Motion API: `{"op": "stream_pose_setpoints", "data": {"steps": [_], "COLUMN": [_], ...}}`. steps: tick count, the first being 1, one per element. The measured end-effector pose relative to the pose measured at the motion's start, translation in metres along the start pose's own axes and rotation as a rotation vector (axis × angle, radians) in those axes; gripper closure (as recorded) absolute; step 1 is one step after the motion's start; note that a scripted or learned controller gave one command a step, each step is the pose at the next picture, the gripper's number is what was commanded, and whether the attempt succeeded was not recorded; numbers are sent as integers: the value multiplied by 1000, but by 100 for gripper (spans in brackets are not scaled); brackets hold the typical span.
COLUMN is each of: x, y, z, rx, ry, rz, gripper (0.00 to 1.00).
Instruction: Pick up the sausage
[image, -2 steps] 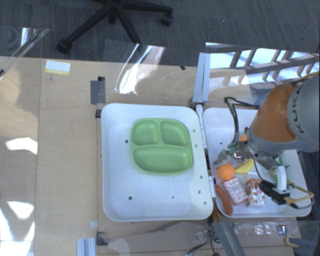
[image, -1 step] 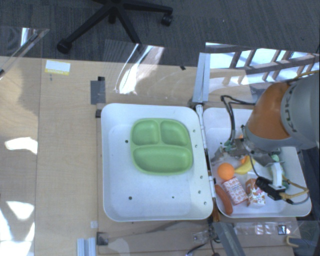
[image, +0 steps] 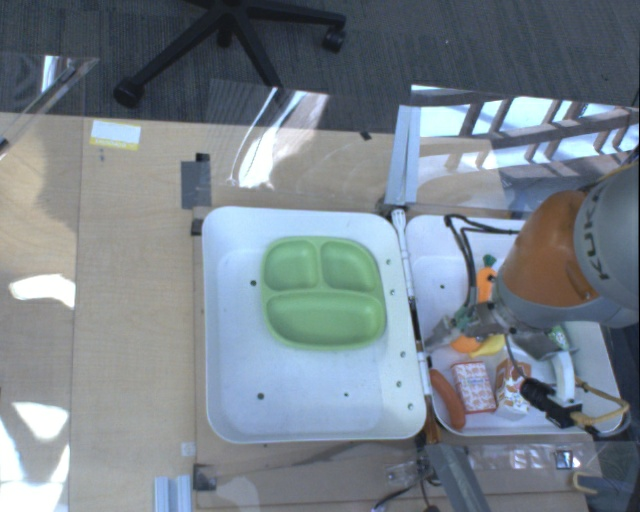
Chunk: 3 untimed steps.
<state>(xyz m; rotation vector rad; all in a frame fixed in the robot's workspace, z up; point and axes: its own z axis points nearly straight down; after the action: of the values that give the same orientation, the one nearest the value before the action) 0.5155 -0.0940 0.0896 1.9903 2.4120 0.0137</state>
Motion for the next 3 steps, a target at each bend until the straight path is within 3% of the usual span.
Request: {"op": "stream_pose_setpoints", "data": {"steps": [1, 2, 3], "x": [0, 44, -21], "y": [3, 61, 95], "z": [-12, -188, -346], "rx": [-8, 7, 5], "ry": [-3, 3, 1], "rz": [-2, -12, -49], "gripper": [100, 100, 100]}}
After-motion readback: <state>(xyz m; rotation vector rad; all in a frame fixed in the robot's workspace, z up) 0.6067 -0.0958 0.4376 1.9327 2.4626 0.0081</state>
